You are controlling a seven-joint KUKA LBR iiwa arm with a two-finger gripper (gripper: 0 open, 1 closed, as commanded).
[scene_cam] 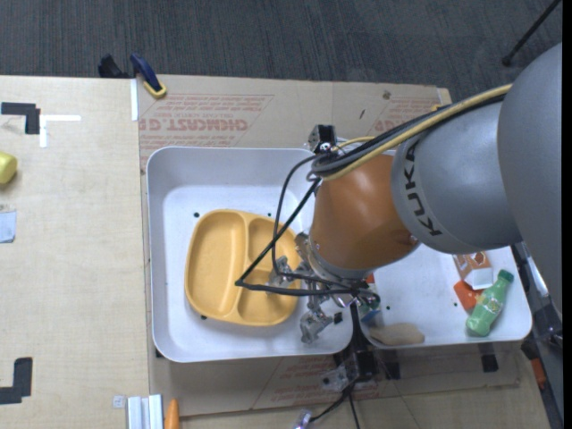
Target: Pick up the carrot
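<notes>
Arm reaches in from the right, its orange band low over the seam between the two white bins. Gripper sits at the front right corner of the left bin, just beside the yellow divided plate; metal parts and black cables crowd it, so cannot tell whether the jaws are wide or narrow, nor whether anything sits between them. Plate lies flat in the left bin, two compartments visible, its right edge under the wrist. In the right bin: a green bottle lying tilted near the right wall, an orange item just left of it and touching it, likely the carrot, partly hidden under a white-and-orange packet. A tan flat object rests at the bin's front edge, near the gripper. A yellow object sits on the desk at far left, well apart from the bins.
</notes>
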